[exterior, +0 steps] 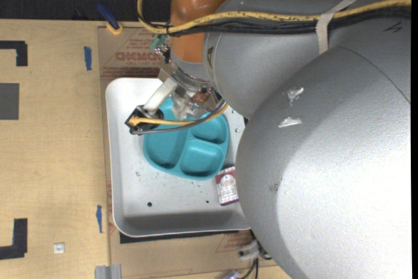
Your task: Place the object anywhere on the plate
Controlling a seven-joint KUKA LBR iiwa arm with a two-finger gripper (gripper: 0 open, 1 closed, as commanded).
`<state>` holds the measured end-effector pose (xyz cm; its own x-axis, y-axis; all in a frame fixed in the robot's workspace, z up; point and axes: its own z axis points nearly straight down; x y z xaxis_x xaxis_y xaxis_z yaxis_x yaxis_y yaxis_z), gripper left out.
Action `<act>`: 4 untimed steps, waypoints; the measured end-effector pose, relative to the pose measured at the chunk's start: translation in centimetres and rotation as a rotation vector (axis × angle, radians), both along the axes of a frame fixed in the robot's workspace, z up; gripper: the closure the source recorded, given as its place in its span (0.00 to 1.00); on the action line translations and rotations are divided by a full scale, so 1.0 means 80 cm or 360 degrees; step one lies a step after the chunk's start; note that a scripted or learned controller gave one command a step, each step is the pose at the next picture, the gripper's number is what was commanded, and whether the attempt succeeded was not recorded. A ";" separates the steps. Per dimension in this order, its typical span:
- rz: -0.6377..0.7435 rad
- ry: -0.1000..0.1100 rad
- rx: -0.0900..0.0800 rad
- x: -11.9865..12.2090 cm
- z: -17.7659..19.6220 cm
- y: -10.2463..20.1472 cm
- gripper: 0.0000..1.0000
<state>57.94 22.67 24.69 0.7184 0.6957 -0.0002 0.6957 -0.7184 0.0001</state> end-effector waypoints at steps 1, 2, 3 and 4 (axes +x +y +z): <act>-0.0308 -0.0011 0.0006 0.093 0.124 -0.002 1.00; -0.0322 0.0020 -0.0009 0.060 -0.039 -0.004 1.00; -0.0322 0.0002 0.0000 0.064 -0.019 -0.002 1.00; -0.0321 0.0003 0.0002 0.064 -0.007 -0.001 1.00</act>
<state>63.06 22.55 24.11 0.8433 0.5375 -0.0012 0.5375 -0.8433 -0.0021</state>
